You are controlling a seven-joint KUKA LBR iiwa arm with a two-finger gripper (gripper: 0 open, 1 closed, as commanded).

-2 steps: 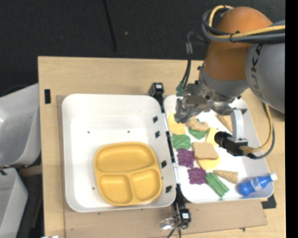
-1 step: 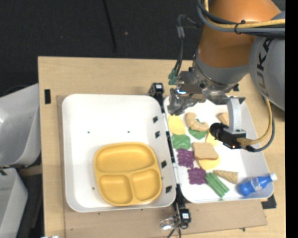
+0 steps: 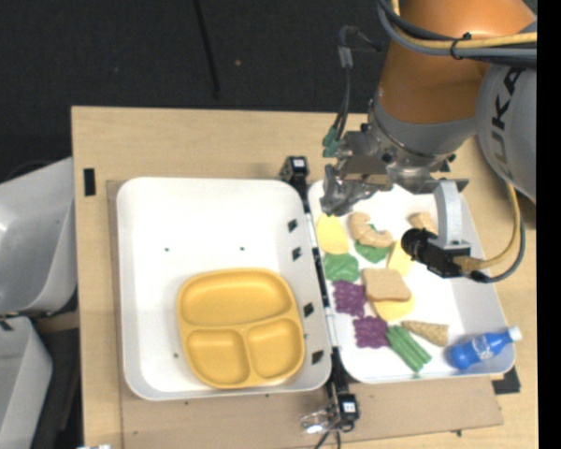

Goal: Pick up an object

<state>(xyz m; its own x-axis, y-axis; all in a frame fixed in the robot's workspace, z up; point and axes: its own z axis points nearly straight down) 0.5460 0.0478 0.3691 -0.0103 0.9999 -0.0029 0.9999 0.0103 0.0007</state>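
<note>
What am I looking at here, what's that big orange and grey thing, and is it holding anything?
That is a robot arm, grey with an orange band, reaching in from the right. The single camera is fixed above the bench and looks down at a slant. At the arm's end is its tool, a two-finger grasping part, low over the far left corner of the right bin. I cannot see anything between its fingers.

Two shallow white bins sit side by side. The left bin holds a yellow divided tray. The right bin holds toy food: a croissant, a slice of bread, purple grapes, green pieces, and a small blue bottle at the near right corner.
</note>
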